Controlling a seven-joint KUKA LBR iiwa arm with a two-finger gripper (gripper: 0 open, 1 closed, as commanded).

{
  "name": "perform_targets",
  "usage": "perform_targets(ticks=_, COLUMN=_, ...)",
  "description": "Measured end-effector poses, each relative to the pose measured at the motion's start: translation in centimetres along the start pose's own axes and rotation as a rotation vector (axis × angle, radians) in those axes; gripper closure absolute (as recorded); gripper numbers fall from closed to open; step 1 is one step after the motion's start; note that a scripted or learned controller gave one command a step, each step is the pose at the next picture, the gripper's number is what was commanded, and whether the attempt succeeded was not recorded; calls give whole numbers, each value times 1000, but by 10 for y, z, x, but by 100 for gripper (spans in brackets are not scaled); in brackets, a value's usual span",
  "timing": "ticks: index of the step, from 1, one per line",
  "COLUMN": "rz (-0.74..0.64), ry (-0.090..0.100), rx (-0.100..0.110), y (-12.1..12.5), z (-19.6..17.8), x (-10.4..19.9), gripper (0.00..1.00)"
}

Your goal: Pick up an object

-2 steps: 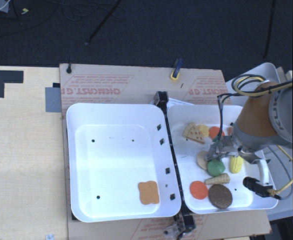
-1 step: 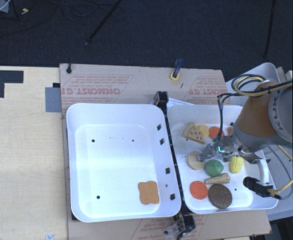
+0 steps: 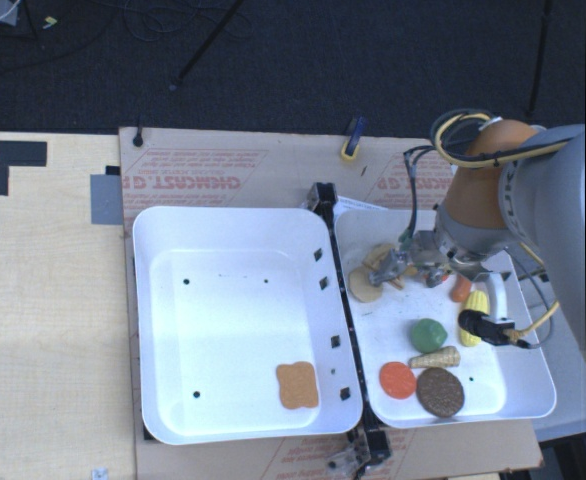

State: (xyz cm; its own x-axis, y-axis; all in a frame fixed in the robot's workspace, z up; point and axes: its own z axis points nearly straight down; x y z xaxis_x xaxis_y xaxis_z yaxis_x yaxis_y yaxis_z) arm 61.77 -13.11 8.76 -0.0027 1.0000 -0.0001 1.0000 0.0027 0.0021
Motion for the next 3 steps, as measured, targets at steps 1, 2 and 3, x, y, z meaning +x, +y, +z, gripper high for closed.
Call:
perform_targets(ticks=1, rz=9, ry=-1, rx=0, y=-63, z=-1, x=22, gripper=0)
perform_targets(ticks=2, rz=1, ry=-1, rx=6, y=-8, z=3, x=-18, gripper=0)
perform_targets(ticks=3, rz=-1, ry=1, rx=7, y=26, z=4, x=-28, gripper=0)
